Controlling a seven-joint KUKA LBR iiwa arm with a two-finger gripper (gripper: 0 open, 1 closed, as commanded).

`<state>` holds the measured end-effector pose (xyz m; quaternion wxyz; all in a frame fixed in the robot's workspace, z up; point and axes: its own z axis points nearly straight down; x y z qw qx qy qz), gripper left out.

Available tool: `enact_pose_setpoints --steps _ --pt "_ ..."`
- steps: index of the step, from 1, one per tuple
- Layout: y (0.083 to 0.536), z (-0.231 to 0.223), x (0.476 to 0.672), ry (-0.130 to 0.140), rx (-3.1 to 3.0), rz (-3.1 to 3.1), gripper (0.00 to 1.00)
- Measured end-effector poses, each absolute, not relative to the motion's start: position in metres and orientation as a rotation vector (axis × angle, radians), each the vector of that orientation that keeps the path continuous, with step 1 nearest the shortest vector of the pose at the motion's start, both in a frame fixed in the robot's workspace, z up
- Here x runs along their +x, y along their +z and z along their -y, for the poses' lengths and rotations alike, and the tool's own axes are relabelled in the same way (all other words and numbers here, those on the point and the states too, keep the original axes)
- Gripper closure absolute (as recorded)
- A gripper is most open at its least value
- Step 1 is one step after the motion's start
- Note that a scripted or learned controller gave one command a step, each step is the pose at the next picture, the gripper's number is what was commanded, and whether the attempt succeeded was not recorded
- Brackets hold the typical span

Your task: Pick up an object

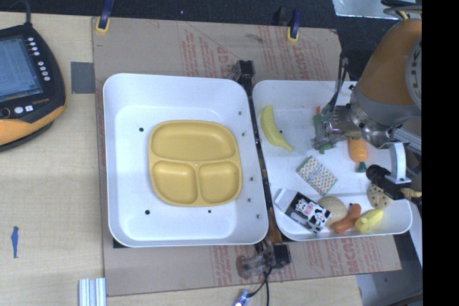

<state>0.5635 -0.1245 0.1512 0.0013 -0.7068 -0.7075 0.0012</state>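
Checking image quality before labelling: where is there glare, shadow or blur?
Camera view: the left bin is brightly lit, nearly washed out along its left wall; the yellow tray is sharp; small items near the gripper look soft; the floor above the bench is dark.

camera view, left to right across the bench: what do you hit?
Teach pendant → left bin → yellow divided plate → banana → checkered packet → gripper → carrot

Arm point(391, 75) reached in from right, orange band above wrist, bent downward. Gripper point(324, 134) hung low, pointed left and down.
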Motion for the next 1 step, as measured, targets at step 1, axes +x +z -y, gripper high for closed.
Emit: enact_pose_setpoints --steps 1 --pt "0.2191 0.1314 0.5403 0.001 -2.219 2.222 1.00"
